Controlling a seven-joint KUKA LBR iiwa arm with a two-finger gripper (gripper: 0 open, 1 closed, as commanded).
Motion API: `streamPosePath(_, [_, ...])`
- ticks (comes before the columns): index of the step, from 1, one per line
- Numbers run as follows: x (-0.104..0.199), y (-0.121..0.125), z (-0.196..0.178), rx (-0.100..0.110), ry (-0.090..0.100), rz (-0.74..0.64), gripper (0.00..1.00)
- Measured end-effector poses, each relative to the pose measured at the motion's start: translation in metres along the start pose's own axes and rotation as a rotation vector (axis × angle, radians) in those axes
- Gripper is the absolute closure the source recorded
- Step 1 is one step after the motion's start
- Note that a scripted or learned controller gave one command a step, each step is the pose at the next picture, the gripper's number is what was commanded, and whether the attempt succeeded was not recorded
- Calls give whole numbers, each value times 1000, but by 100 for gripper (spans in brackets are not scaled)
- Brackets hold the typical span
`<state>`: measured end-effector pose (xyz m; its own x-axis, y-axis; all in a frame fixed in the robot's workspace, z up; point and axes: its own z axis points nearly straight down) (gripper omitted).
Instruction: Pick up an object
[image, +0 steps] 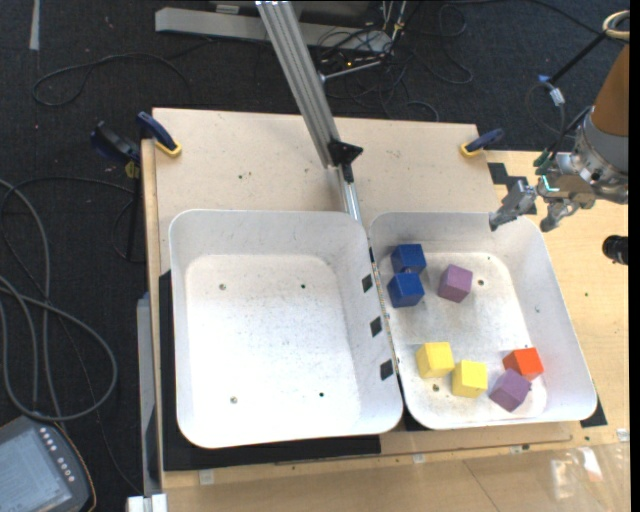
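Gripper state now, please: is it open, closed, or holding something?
Gripper: open, holding nothing, above the far right corner of the right bin.

Jaws (527, 211) spread above right bin (560, 330), 7 blocks (455, 283)

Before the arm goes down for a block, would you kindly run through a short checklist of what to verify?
1. Gripper carries nothing: ok, fingers open.
2. Gripper over the right bin: not ok, it sits at the far rim.
3. Purple block free on all sides: ok.
4. Two blue blocks separated: not ok, touching.
5. Orange block clear of the wall: cannot tell.
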<state>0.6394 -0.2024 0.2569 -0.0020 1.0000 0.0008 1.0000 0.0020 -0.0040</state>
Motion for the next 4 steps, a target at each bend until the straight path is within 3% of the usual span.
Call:
streamPosePath(1, [0, 0, -2, -2, -1, -2, 0])
streamPosePath(3, [-15, -8, 114, 1, 0, 3, 0])
streamPosePath(4, [-16, -4, 141, -17, -6, 3, 0])
